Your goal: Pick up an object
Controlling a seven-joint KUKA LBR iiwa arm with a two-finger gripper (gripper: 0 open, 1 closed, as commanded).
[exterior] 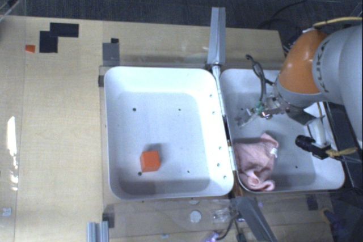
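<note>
- A pale wooden worktop was seen from above, carrying two shallow white bins side by side.
- The left bin was the larger of the two, and the right bin was set just beside it, the two being parted by a grey rail at the far end.
- The grey arm, with its orange band, was seen reaching in from the right over the right bin.
- A crumpled pink cloth was lying in the right bin, against its near left corner.
- A small orange block was lying in the left bin, near its front left part, well apart from the arm.
- The gripper was positioned low over the right bin, just beyond the cloth; nothing could be seen between its fingers, and whether they were released or clenched could not be told.
</note>
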